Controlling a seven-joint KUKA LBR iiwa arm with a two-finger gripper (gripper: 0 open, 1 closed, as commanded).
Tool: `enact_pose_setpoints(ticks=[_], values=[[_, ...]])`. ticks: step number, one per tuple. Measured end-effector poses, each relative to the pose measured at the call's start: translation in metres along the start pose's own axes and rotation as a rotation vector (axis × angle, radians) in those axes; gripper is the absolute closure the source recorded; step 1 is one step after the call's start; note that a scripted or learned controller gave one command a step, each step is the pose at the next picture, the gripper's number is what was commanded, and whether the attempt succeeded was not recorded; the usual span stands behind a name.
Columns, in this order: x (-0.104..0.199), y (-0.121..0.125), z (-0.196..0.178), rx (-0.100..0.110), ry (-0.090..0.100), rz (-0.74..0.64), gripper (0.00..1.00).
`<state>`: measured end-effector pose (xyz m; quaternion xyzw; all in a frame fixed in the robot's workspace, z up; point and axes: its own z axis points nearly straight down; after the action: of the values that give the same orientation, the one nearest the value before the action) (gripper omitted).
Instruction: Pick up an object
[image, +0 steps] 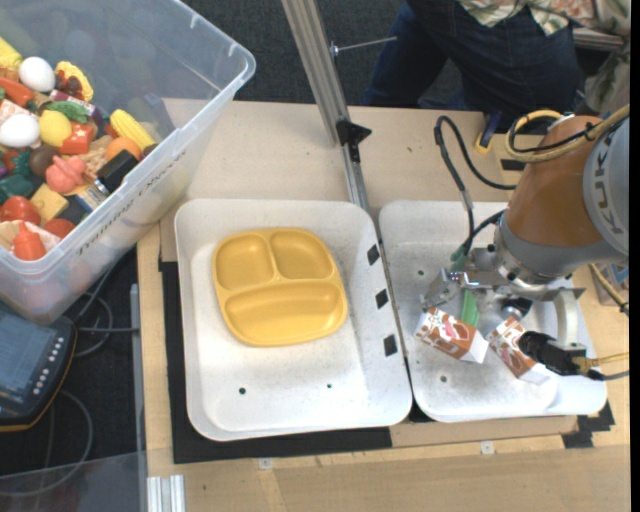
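While the grey arm with the orange band (556, 195) reaches over the right-hand shallow white bin (432, 398), its gripper (462, 290) hangs low near the middle of that bin. Whether the gripper is spread or clenched I cannot tell from where I stand, because metal and cable crowd the spot. A small green piece (468, 303) shows right beneath it. It could be tool or toy; that is unclear.

Candidates for the pick are two small printed cartons, red, white and brown, both lying on the bin floor. The first carton (452, 336) lies just beside the gripper, toward the bin's front edge. The second carton (510, 348) lies near it on the arm's side, partly tucked under the wrist. Neither looks lifted, and both seem to rest on the bin.

The left-hand shallow white bin (200, 400) holds one yellow plastic plate with three compartments (280, 287). At the far corner of the beige counter (400, 150) stands a clear plastic tub (190, 130) heaped with toy food.

Judgement: the task is at an early stage. The gripper is down among the cartons, but I can confirm no grasp and no lift. What is left is to close on one carton and raise it clear of the bin.
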<state>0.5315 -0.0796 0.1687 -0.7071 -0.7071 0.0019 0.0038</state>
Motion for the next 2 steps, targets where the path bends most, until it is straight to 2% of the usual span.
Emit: enact_pose_setpoints(ticks=[1, 2], values=[[0.000, 0.005, 0.045, -0.001, -0.001, 0.000, 0.00], [0.000, 0.007, 0.031, -0.009, 0.000, 0.000, 1.00]])
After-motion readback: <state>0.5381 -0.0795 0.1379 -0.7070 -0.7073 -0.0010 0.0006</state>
